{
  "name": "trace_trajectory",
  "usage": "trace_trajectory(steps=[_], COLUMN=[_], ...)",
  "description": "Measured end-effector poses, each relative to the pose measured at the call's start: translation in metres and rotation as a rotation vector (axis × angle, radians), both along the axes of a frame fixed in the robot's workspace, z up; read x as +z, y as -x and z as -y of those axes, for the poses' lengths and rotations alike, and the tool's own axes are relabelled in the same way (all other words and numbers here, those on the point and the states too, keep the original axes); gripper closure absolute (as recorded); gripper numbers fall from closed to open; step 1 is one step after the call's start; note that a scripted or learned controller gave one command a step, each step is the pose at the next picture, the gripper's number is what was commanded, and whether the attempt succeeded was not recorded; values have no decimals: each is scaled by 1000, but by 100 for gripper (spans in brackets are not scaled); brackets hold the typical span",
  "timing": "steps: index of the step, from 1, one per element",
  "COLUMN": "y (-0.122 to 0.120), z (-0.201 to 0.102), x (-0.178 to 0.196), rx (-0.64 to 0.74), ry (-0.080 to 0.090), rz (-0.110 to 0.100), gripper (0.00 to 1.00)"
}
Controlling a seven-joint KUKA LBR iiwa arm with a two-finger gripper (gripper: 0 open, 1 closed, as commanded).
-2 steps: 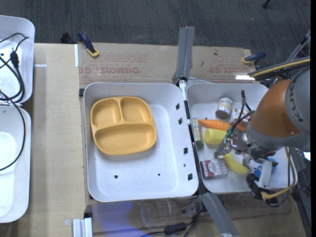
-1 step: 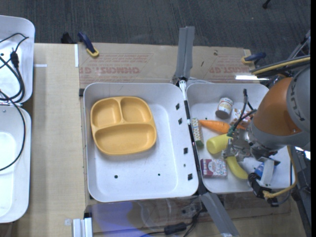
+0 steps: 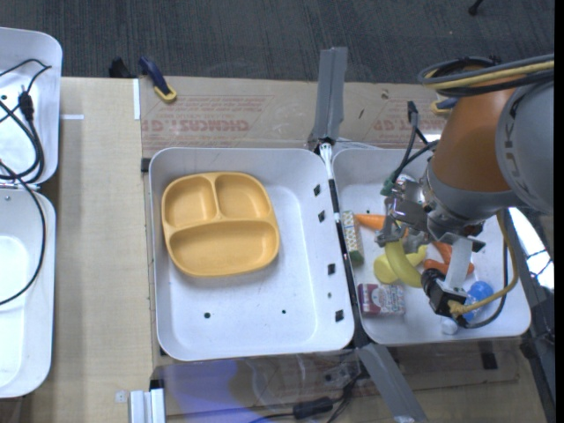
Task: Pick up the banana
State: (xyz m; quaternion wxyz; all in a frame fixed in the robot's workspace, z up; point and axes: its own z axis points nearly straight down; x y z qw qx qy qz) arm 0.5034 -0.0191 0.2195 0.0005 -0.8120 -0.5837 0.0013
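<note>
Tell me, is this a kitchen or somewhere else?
Probably not a kitchen. It looks like a robot lab or test bench: a big grey and orange arm reaches over two white bins, one holding a yellow divided plate, the other toy food like a banana, with loose cables nearby.

Grey arm (image 3: 493, 139) from the right, wrist bent down, hand (image 3: 412, 236) low.

Banana (image 3: 398, 265) partly hidden by arm; end effector (image 3: 421, 236) fingers too cluttered to tell.
</note>
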Motion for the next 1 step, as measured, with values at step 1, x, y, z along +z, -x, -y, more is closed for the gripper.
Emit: trace_trajectory(steps=[1], y=[-25], z=[20], x=[2], rx=[68], ry=[2], rz=[-1], gripper=[100])
